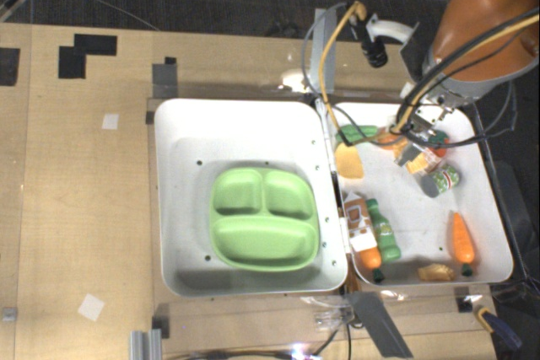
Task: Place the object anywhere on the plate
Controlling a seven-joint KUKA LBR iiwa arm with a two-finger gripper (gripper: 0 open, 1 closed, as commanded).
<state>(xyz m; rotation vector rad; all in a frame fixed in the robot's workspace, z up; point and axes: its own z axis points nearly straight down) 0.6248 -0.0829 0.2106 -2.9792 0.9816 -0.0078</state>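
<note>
A green divided plate (pixel 264 217) lies in the left white bin (pixel 181 139). My gripper (pixel 415 144) hangs low over the back of the right bin (pixel 489 206), amid cables. Just under and beside it lie a small yellow-orange piece (pixel 417 164) and a green-labelled can (pixel 442 179). To its left are a green item (pixel 359 132) and a yellow item (pixel 349 161). The arm's parts hide what sits right at the gripper.
The right bin also holds a carrot (pixel 461 239), a printed carton (pixel 360 223), a green bottle (pixel 386 237), a brown piece (pixel 436 271) and a small orange bit (pixel 371 259). A metal post (pixel 324 63) stands behind the wall between the bins.
</note>
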